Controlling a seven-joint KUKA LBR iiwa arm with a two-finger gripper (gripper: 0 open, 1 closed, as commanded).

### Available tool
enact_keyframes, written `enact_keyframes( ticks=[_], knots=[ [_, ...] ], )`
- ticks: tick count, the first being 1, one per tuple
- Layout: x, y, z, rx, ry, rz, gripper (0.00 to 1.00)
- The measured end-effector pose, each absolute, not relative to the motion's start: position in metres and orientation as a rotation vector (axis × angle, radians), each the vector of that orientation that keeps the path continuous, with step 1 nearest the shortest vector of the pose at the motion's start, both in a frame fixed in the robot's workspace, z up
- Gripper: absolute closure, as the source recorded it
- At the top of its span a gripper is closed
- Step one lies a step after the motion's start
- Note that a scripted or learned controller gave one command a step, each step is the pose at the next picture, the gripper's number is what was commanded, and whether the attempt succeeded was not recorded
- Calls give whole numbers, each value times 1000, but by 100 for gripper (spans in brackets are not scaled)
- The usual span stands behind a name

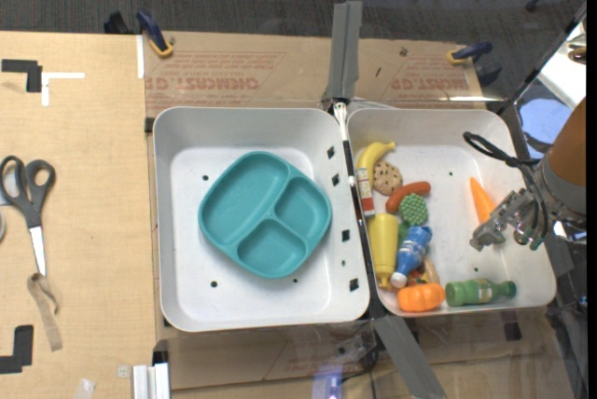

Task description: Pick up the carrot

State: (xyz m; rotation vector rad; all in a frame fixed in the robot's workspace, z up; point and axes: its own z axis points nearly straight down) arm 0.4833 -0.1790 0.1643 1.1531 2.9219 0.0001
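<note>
Gripper [494, 225], fingers apparently spread and holding nothing, hovering just beside the carrot [481, 199] lying near the right wall of the right bin [448, 131]; a slightly offset descent risks nudging the carrot against the wall instead of straddling it.

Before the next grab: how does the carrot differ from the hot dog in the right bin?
The carrot is orange and tapered; the hot dog is red with rounded ends. The carrot lies alone on the bin's right side beside the gripper; the hot dog sits in the left cluster by the cookie. Both are slim and lie flat.
</note>
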Motion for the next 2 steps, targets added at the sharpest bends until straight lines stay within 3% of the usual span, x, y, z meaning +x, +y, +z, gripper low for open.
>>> enact_keyframes(
  ticks=[1, 2],
  knots=[
    [514, -119, 162, 1311, 2855, 0, 100],
    [517, -160, 265, 1507, 2755, -2, 100]
  ],
)
